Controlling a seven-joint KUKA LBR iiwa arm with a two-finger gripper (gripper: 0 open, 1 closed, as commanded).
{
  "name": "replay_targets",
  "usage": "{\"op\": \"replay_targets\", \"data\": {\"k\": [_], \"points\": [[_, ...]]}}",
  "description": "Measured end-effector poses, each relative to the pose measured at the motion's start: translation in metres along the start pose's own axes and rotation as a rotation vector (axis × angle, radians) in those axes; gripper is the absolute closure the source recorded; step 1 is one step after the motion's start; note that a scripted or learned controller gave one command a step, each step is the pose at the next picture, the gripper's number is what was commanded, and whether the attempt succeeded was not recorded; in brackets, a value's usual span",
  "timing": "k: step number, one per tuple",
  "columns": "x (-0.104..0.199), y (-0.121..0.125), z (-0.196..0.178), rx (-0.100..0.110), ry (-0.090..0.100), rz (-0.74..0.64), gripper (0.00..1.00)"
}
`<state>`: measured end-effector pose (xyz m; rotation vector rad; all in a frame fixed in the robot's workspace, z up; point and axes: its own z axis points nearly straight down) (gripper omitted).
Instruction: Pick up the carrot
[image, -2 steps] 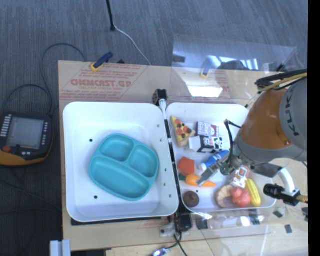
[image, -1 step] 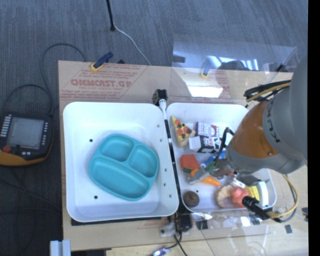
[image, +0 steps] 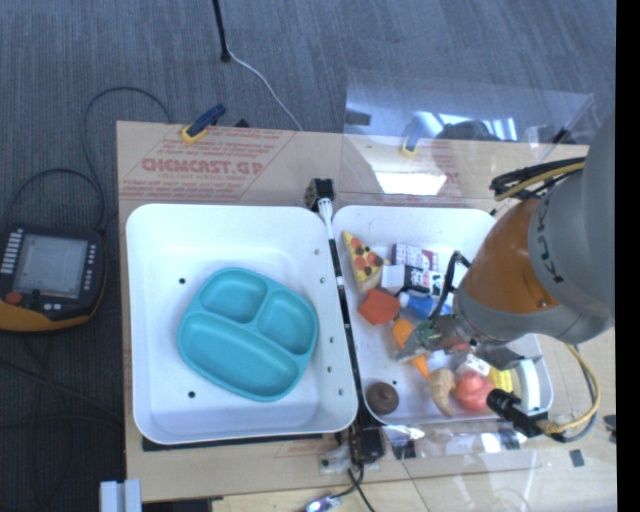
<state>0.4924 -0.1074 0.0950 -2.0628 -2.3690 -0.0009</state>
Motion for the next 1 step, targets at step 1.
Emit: {"op": "replay_targets", "data": {"k": [1], "points": [[0.0604,-0.0004,-0.0858,0.008,-0.002,0.212,1.00]]}}
